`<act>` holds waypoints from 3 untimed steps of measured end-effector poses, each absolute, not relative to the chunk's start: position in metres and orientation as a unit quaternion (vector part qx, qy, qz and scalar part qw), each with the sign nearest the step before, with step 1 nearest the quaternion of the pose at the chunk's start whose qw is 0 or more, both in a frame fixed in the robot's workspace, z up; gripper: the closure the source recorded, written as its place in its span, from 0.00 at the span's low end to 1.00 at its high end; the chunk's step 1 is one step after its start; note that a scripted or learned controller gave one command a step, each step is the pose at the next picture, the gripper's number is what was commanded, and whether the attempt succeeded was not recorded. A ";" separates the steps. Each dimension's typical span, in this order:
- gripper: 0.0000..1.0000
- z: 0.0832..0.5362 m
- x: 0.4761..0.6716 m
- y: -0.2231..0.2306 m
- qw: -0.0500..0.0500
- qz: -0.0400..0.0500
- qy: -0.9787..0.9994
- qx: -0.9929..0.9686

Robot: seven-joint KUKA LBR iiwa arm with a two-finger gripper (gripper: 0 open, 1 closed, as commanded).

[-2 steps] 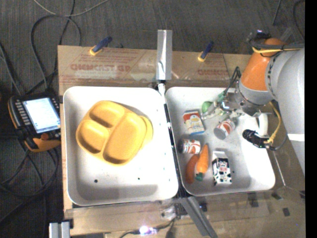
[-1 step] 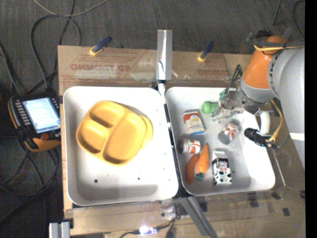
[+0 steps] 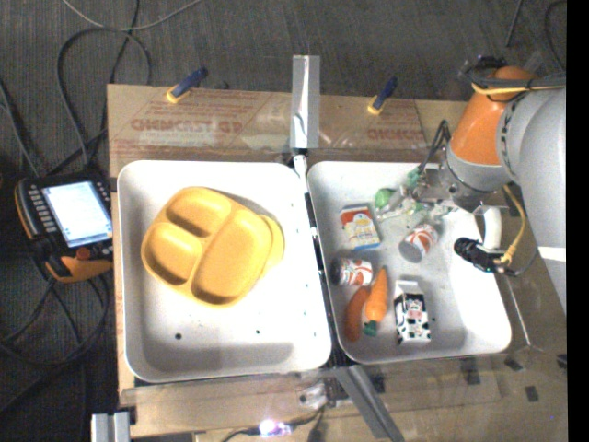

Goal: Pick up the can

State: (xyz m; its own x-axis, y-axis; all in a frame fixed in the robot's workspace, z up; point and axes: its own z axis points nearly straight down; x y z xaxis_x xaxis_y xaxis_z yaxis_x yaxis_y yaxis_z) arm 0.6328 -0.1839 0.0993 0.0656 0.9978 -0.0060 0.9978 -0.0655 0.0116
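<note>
A small red and white can [image 3: 353,272] lies on its side near the left wall of the right bin [image 3: 488,339]. A second red and white can-like object [image 3: 419,240] rests tilted near the bin's middle. My gripper [image 3: 425,198] hangs at the bin's far side, just above and behind this second object and right of a green item [image 3: 386,196]. The orange-banded wrist [image 3: 483,136] sits behind it. Nothing is visibly held between the fingers.
The right bin also holds a small red, white and blue carton [image 3: 360,226], a carrot [image 3: 374,295], an orange piece [image 3: 354,317] and a cow-patterned carton [image 3: 411,319]. A yellow divided plate [image 3: 213,245] lies in the left bin [image 3: 138,339]. A black cable connector [image 3: 474,251] hangs off the arm.
</note>
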 end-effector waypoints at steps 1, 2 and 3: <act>0.00 0.090 0.619 -0.174 0.005 0.003 0.618 0.786; 0.00 0.094 0.595 -0.206 0.003 0.009 0.604 0.797; 1.00 0.100 0.594 -0.208 0.004 0.006 0.604 0.797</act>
State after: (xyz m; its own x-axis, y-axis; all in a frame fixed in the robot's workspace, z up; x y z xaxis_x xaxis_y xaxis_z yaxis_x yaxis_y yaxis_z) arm 0.5936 -0.2076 0.1001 0.2699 0.9629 0.0046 0.9628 -0.2700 0.0131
